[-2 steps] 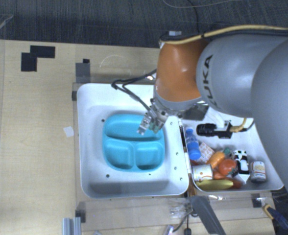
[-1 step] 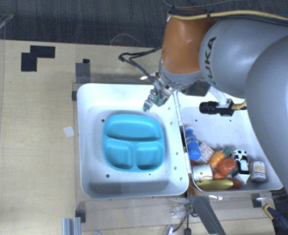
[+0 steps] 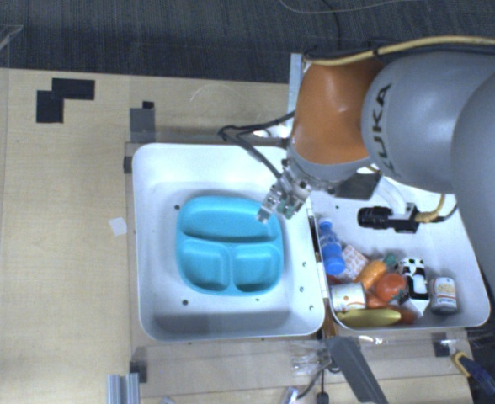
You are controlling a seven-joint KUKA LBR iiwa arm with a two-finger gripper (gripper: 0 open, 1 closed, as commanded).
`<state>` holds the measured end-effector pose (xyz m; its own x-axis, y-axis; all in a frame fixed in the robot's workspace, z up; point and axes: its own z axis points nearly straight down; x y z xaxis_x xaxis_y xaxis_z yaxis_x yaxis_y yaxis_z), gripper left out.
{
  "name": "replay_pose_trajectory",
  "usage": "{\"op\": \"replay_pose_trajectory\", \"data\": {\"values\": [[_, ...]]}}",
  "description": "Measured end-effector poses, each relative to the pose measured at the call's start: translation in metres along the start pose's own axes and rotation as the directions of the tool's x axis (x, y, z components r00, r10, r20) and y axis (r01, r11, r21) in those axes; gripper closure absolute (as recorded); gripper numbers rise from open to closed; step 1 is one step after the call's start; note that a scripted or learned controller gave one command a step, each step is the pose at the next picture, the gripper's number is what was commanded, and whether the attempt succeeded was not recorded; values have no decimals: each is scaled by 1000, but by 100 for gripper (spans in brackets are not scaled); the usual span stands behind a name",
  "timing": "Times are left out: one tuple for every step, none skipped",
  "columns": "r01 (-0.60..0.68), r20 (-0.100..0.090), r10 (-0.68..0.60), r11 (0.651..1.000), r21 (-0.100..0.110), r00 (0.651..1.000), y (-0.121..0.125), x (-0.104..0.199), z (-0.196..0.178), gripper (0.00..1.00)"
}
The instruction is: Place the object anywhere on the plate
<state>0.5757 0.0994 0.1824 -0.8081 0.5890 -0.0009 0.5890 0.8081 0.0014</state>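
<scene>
Pincer [image 3: 274, 205], finger state indiscernible, hovers over the upper right rim of the blue plate [image 3: 228, 243] in the left bin [image 3: 151, 251].

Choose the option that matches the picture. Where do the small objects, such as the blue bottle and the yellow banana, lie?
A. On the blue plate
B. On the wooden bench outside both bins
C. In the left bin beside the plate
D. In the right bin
D: the blue bottle and the yellow banana lie with the other small items in the right bin, while the blue plate sits in the left bin.
</scene>
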Motion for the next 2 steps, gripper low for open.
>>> {"op": "replay_pose_trajectory", "data": {"values": [[180, 2, -180, 984, -2, 984, -24, 56, -75, 100], [347, 2, -347, 938, -1, 938, -24, 75, -63, 100]]}}
